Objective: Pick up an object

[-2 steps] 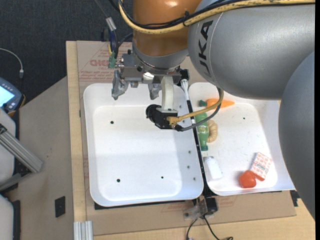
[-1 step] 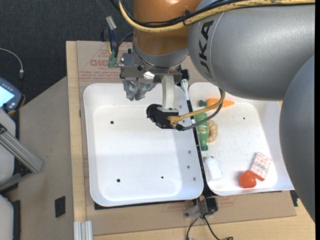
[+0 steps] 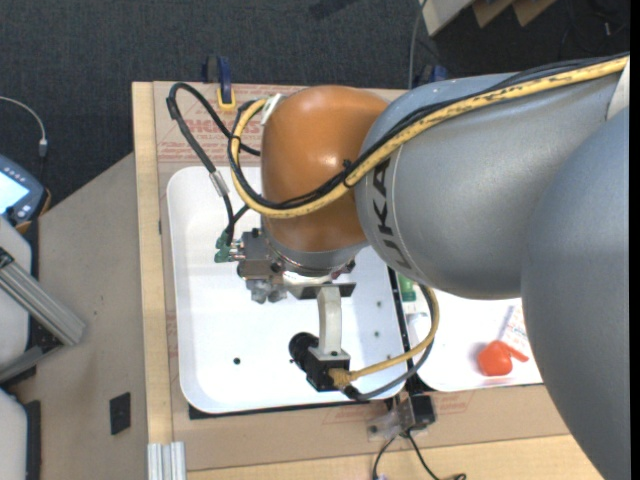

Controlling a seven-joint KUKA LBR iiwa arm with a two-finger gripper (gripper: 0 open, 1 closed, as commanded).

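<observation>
My gripper (image 3: pixel 262 280) hangs low over the middle of the left white bin (image 3: pixel 205 308), and the orange band of the wrist (image 3: pixel 305 168) covers most of it from above. An orange object (image 3: pixel 494 358) lies in the right bin (image 3: pixel 455 373), well to the right of the gripper. Beside it lies a small white and red item (image 3: pixel 512 326). A green item (image 3: pixel 408 290) shows at the divide between the two bins, partly under the arm.
The grey arm (image 3: pixel 500 168) spans the right bin and hides most of it. A yellow cable (image 3: pixel 400 363) loops down near the front edge of the bins. The wooden bench edge (image 3: pixel 150 268) runs along the left.
</observation>
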